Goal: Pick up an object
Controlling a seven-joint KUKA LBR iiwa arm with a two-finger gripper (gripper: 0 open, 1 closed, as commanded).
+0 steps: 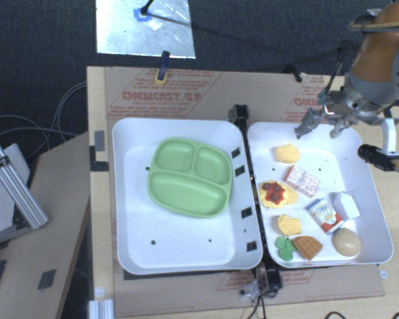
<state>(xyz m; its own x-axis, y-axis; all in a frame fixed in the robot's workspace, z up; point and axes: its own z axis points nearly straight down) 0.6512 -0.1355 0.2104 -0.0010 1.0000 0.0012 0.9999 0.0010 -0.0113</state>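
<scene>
The gripper [322,123], fingers spread and holding nothing, hangs over the far edge of the right bin [371,178] (toy food lies below it).

Divided plate [189,177] in left bin [130,198], toy foods [299,205] in right bin [372,205], claw [322,123] over its far edge

Arm [386,38]: cut off by the right edge, so its upper links lie outside the picture. Carton [322,214]: printing too small to read. Red-and-white packet [301,180]: label likewise illegible. Green item [286,248]: partly overlapped by the brown waffle-shaped piece [308,247], its form unclear. Metal frame [10,178]: cropped by the left edge. Cables [266,291] at the table's near edge: cut off by the bottom edge.
</scene>
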